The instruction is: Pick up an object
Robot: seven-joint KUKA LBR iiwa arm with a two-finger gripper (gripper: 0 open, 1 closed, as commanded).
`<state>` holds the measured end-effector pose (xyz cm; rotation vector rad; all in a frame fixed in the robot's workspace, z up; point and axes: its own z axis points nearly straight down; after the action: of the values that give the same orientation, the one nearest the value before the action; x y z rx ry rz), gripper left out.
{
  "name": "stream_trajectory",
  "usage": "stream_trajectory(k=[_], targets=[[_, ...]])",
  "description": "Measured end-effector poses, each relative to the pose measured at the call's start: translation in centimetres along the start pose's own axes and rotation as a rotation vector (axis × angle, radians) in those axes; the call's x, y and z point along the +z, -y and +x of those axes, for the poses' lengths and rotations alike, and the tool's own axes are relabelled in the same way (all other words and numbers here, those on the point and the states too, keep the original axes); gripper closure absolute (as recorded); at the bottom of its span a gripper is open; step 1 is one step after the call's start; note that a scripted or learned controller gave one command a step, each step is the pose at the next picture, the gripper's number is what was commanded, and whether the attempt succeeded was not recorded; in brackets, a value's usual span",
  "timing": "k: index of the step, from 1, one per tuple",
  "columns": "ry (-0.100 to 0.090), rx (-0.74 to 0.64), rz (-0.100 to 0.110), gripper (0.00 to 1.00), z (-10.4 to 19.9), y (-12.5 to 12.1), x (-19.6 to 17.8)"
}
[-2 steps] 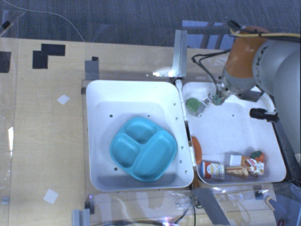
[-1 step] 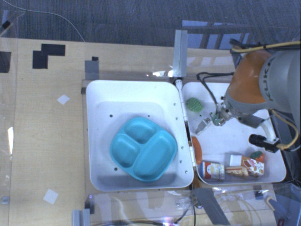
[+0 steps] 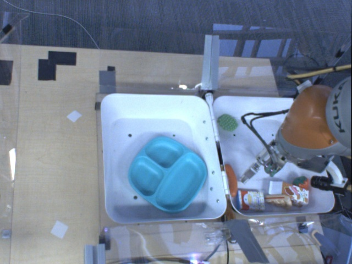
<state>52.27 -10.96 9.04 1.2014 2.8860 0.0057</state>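
Two shallow white bins [image 3: 110,164] are seen on a wooden bench; the metal two-finger gripper [image 3: 257,168] is held open and unladen in the right one, with a small red-and-white can [image 3: 252,199] lying just below it

Bright, even overhead light; slight softness.

KUKA iiwa arm [image 3: 322,120]: rounded orange band above a grey wrist section, with white casing at the right edge bearing dark "KU" lettering. A black cable [image 3: 258,117] loops from the wrist. The gripper [image 3: 258,168] is a small assembly of silver metal and dark parts.
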Motion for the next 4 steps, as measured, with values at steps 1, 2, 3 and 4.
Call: stream_trajectory(k=[1, 2, 3, 4], targets=[[-0.007, -0.101, 0.003, 0.00, 5.3, -0.7, -9.6], [-0.009, -0.114, 0.006, 0.00, 0.0, 4.8, -3.5], [0.003, -0.011, -0.001, 0.00, 0.4, 3.9, 0.0], [-0.006, 0.059, 0.005, 0.00, 0.2, 4.4, -7.6]])
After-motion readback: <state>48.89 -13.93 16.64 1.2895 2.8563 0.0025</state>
